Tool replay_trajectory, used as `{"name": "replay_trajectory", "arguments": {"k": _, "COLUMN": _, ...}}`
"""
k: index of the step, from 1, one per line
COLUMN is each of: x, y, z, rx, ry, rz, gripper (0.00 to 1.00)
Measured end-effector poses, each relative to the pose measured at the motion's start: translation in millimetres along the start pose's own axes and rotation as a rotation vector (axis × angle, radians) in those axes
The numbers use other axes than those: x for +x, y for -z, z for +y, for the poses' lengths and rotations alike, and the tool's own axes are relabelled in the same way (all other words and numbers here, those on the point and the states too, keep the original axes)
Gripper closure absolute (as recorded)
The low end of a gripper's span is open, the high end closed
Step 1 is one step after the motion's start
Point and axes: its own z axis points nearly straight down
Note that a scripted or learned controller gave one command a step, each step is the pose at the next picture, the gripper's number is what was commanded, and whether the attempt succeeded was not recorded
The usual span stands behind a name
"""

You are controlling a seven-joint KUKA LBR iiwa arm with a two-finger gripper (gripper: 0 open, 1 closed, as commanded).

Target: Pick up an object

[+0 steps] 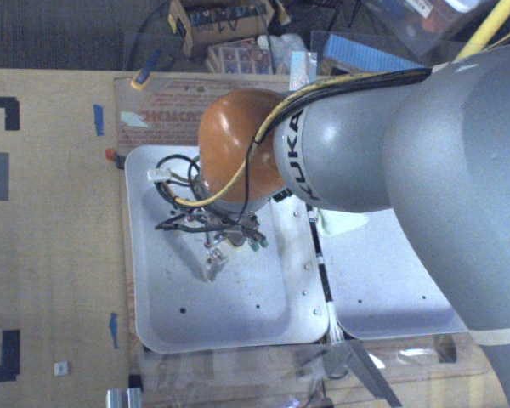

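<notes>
Gripper [212,257] hangs over the left bin [153,313]; can't tell its state, no object visible at any clock direction.

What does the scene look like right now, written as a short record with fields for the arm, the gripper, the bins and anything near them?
arm: grey KUKA arm with orange band, reaching in from the right over the left bin
gripper: two-finger gripper, low over the left bin's floor; no object seen between its fingers
left bin: shallow white bin
right bin: shallow white bin, partly covered by the arm; a pale object lies at its near-left edge
bench: light wooden bench with blue tape marks
</notes>
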Motion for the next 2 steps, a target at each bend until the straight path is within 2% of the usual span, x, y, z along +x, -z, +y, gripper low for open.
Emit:
{"name": "replay_trajectory", "arguments": {"k": 1, "x": 38.2, "y": -3.4, "z": 5.2, "rx": 0.001, "ry": -0.092, "rz": -0.007, "gripper": 0.00}}
{"name": "replay_trajectory", "arguments": {"k": 2, "x": -19.2, "y": -4.1, "z": 7.7, "rx": 0.001, "ry": -0.209, "rz": -0.007, "gripper": 0.00}}
